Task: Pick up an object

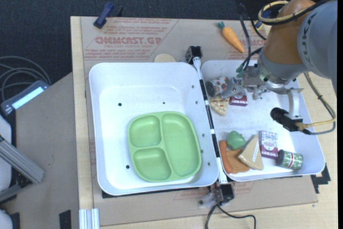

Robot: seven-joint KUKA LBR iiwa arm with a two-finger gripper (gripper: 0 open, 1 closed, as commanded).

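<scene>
- Reaching into the right bin (316, 155), my pincer (239, 89) sits low at its far left, by the clutter (220, 95) near the divider.
- Whether it grips anything, I cannot tell; the wrist hides the tips.
- Best to centre on one piece, clear of the wall, before lifting straight up.
- The green tray (162, 146) in the left bin is well apart.

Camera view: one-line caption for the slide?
KUKA arm's claw low over toy food in the right bin; green divided plate sits in the left bin, toy carrot outside.
</scene>
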